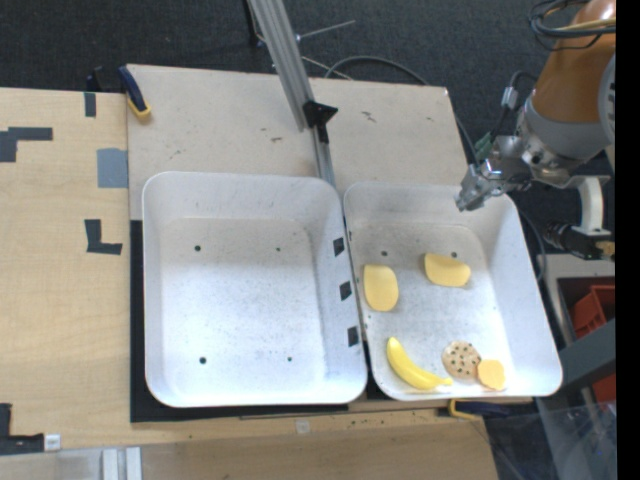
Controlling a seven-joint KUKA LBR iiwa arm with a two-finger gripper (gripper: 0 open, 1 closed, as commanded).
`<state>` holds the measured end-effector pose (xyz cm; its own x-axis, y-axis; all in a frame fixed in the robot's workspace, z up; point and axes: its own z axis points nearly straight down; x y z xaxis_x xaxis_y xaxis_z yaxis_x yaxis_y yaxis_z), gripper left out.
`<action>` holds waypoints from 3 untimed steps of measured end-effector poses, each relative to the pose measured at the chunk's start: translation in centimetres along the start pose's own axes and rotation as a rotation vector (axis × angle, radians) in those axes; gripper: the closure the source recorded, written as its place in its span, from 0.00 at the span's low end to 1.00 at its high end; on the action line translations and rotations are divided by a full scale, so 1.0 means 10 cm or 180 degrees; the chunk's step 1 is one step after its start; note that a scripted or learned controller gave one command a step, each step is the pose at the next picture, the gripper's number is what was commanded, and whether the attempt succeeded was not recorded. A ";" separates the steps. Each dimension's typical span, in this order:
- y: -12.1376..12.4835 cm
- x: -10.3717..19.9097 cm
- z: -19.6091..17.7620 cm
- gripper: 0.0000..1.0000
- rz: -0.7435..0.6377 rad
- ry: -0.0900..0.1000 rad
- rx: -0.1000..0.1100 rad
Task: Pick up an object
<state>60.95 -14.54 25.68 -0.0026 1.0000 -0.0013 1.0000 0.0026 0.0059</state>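
1. Banana [415, 366] is my pick, I think. It lies near the front edge of the right bin [520, 258], just left of the cookie [460, 359].
2. My claw [472, 194] hangs over the far right corner of that same bin, with nothing in it that I can see. Whether it's spread or pressed together, I honestly can't tell from up here, it's too small and dark.
3. So the banana sits well apart from me: toward the front of the bin and a bit left of my claw.
4. Its long axis runs on a slant, from upper left down to lower right, curving toward the cookie. I'd guess I need to turn my claw to close across that line, not along it.
5. Other stuff in there: a yellow slice [380, 288] by the divider, a yellow wedge [446, 270] mid-bin, and an orange disc [491, 373] touching the cookie. The wedge is actually nearer to me, so that's a fair backup.
6. The left bin [160, 268] doesn't matter for this.
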 end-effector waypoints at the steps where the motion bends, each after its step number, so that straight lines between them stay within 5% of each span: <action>1: 0.00 0.01 -0.07 1.00 0.0004 0.0004 0.0019; 3: -0.24 1.20 0.11 1.00 -0.0014 0.0011 0.0029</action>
<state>58.49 -2.56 24.54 -0.0072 1.0000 0.0022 1.0000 0.0072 -0.0033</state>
